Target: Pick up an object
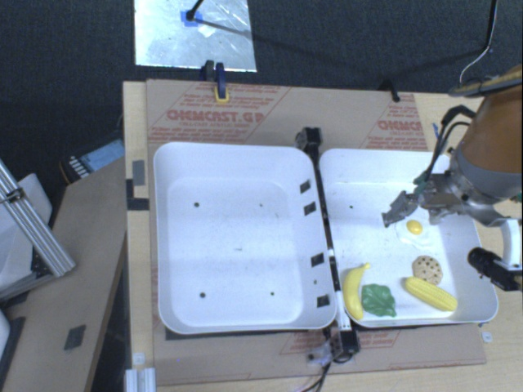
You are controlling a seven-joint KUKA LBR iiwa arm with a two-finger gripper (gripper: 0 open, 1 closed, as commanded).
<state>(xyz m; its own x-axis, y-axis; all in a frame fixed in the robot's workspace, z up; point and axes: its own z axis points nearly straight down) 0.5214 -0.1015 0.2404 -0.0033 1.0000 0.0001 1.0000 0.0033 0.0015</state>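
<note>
Toy food sits low in the right bin (482,300).

Green leaf (378,300) touches the yellow banana (354,291); corn (431,294) lies by the round cookie (426,268). Higher up, the fried egg (414,230), white with a yellow middle, sits just under the gripper (402,211); I cannot tell how its fingers stand. Red "CHEMCAST GP" shows on the board (245,109) behind.

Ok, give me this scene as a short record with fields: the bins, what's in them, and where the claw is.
left bin: white, shallow, no items seen inside
right bin: white, holds five toy foods
fried egg: middle of right bin
cookie: below the egg
corn cob: near front right corner
banana: front left, by the divider
green leaf: touching the banana
claw: over right bin, just left of and above the egg
</note>
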